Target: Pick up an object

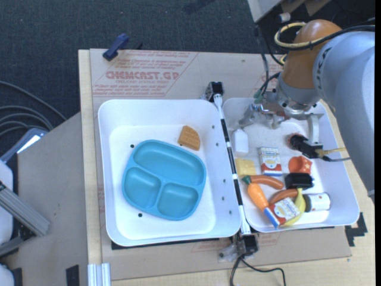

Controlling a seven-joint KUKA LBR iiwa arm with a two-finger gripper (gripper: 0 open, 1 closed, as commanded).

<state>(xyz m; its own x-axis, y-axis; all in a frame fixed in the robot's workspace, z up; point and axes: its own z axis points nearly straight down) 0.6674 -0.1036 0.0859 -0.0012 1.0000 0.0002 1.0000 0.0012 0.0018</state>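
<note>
White block point(240, 141) in right bin point(351, 210), just below-left of pincer point(262, 113)

Reaching in from the right side of the camera view: one big grey metal robot arm point(351, 64), thick and round. Bending down near the top right corner, with a shiny orange band point(309, 40) wrapping around just above the wrist. Pointing downward below that band, a grey round wrist point(297, 94). Hanging under the wrist, a small silver two-finger gripper point(265, 115), sitting low and leaning a bit toward the left. Too small and too dark there for telling more. Trailing along the arm near the top, a thin yellow cable point(289, 31).
</note>
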